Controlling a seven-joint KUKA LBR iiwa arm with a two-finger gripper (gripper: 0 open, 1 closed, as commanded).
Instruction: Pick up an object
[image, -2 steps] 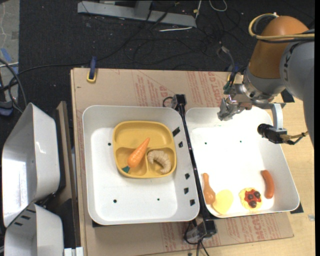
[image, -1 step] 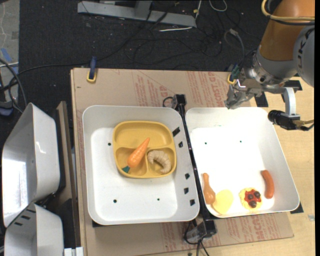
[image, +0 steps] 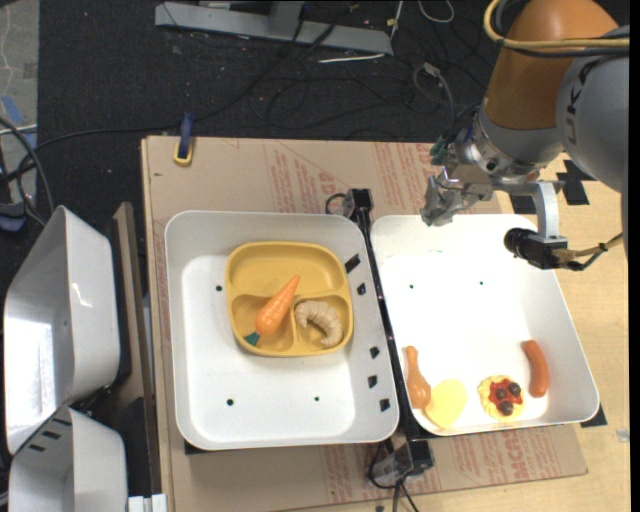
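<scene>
A divided plate (image: 245, 270) sits in the left bin (image: 200, 400), beside the right bin (image: 470, 310).

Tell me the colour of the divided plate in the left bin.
Yellow; the divided plate shows in the camera view.

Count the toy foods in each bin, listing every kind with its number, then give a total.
Left bin, on the yellow plate:
carrot: 1
shrimp: 1
Right bin:
drumstick: 1
yellow disc: 1
tart: 1
sausage: 1
Total: 6

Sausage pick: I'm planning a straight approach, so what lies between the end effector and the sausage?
In the camera view, only bare white bin floor lies between the end effector and the sausage.
</scene>
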